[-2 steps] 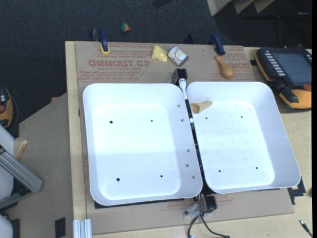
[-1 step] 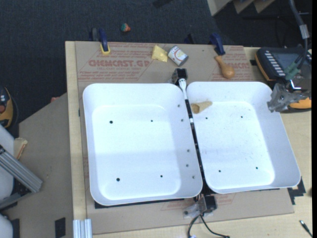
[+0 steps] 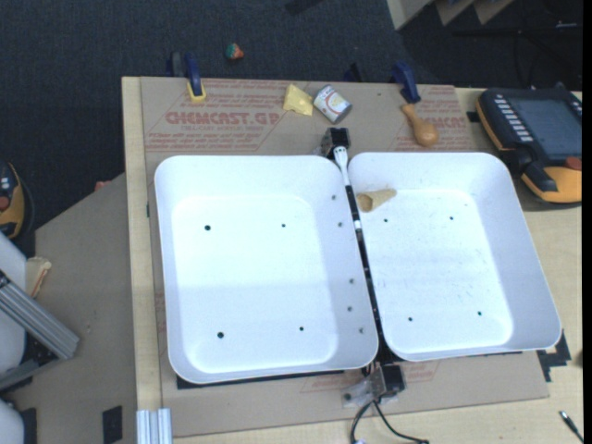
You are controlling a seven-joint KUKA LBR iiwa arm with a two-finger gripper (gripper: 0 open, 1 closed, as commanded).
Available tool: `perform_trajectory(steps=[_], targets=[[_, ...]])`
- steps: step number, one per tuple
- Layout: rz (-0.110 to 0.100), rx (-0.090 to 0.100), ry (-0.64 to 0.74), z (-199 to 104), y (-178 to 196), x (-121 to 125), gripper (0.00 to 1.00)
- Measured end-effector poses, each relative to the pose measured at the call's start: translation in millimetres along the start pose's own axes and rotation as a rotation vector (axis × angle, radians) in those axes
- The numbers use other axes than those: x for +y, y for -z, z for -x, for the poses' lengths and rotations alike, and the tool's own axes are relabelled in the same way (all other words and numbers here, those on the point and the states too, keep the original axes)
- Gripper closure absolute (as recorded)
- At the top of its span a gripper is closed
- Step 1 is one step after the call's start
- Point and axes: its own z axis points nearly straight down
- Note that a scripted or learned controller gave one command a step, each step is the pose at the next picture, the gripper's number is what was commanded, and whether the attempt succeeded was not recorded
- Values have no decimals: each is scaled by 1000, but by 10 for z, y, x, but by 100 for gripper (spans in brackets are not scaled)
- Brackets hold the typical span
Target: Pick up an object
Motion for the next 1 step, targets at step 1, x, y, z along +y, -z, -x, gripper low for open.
perform_trajectory(steps=[1], targets=[[-18,8,17,-1156,-961,452,100]])
